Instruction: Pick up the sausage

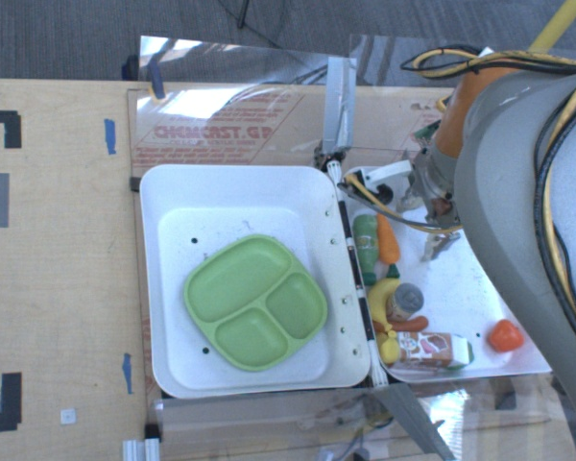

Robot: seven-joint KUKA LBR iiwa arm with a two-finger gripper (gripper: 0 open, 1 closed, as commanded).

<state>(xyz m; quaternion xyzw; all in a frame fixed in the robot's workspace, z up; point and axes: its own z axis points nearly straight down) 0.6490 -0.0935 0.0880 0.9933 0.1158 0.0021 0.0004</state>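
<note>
The sausage [408, 325] is a short reddish-brown link lying crosswise in the front part of the right bin [470, 286]. It sits just behind a juice carton [432, 350] and in front of a small can [405, 301]. My gripper [440, 246] hangs over the middle of the right bin, behind and to the right of the sausage and well apart from it. It is open, with nothing between its fingers. The grey arm covers the bin's right side.
A green bottle [365, 243] and a carrot [389, 241] lie along the right bin's left wall, with a yellow item [381, 301] beside the can. An orange-red ball [505, 335] rests at the front right. The left bin [173, 209] holds a green divided plate [255, 302].
</note>
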